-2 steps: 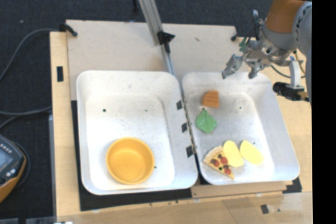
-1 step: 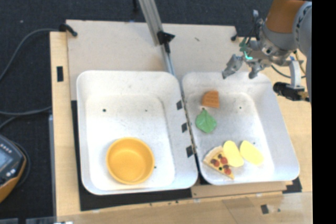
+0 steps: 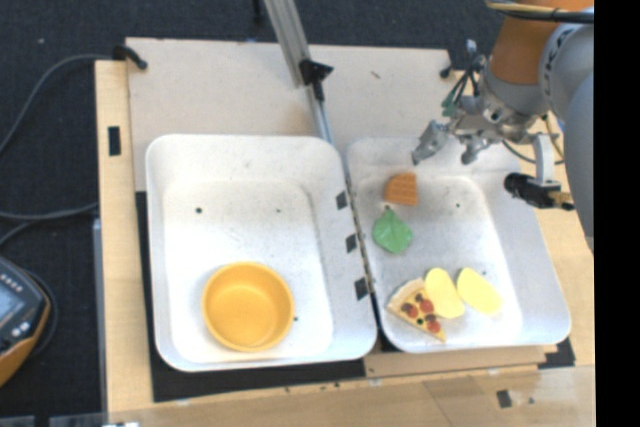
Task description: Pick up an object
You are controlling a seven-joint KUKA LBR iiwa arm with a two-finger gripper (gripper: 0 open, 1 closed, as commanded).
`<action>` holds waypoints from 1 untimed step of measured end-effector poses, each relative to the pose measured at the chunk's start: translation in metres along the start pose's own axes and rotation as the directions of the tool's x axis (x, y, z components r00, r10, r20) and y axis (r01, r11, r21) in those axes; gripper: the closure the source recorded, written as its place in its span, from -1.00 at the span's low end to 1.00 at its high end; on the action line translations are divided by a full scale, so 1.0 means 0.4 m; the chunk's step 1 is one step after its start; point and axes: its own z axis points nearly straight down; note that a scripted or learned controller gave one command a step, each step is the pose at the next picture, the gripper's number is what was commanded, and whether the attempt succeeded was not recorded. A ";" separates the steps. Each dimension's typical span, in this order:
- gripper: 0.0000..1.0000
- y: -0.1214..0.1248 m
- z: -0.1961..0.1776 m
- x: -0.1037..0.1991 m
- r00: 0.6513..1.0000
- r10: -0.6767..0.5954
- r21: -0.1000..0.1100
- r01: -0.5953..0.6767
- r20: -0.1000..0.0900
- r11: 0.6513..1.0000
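Note:
My gripper (image 3: 447, 148) hangs over the back edge of the right bin (image 3: 520, 245), fingers spread open with nothing between them. An orange-brown block (image 3: 401, 188) lies just below and left of the gripper, in the bin's back left part. A green leaf-shaped piece (image 3: 392, 233) lies in front of that block. At the bin's front lie a pizza slice (image 3: 414, 307) and two yellow pieces (image 3: 443, 291) (image 3: 479, 290) side by side. A yellow bowl (image 3: 248, 305) sits in the front of the left bin (image 3: 200, 175).
A slanted metal rail (image 3: 285, 15) runs from the top down to the gap between the bins. Black clips (image 3: 352, 243) line the divide between them. A cable and a dark device (image 3: 15, 310) lie off the bench at left.

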 end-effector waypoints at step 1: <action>-1.00 -0.005 0.146 -0.022 1.000 0.007 -0.002 -0.007 0.000 1.000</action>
